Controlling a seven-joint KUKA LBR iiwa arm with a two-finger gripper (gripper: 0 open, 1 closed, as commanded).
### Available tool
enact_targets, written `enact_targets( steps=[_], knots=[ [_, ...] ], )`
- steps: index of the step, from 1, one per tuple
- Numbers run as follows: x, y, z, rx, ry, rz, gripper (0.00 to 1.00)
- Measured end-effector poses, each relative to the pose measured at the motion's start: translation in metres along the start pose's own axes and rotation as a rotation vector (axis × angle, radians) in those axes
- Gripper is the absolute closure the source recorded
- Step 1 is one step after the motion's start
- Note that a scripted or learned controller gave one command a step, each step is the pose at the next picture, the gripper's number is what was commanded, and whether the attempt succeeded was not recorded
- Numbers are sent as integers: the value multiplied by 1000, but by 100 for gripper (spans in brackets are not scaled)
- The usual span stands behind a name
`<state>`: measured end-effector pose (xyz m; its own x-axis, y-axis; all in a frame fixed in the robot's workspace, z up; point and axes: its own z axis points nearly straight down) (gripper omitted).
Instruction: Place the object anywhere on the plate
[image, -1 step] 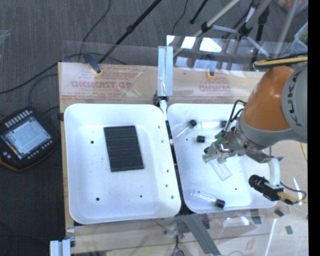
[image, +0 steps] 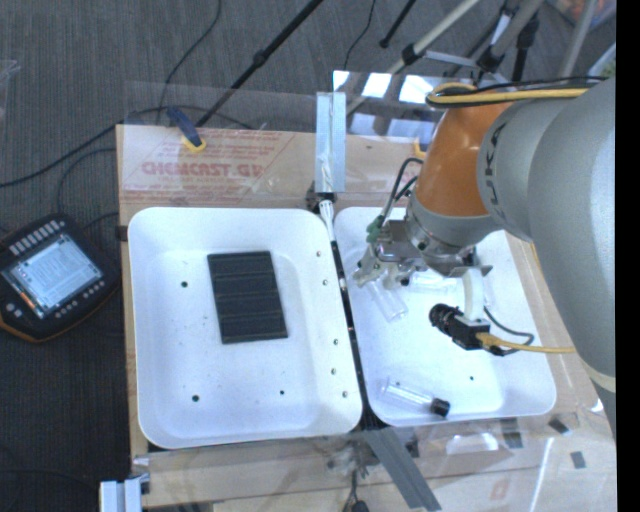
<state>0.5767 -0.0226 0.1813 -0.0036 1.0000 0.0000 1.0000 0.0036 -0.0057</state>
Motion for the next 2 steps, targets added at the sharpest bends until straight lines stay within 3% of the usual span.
enact_targets(
  steps=[1,2],
  knots=[
    [73,35,0,-1,-5,414,100],
    [152,27,-32,-2,-3,-3,100]
  ],
)
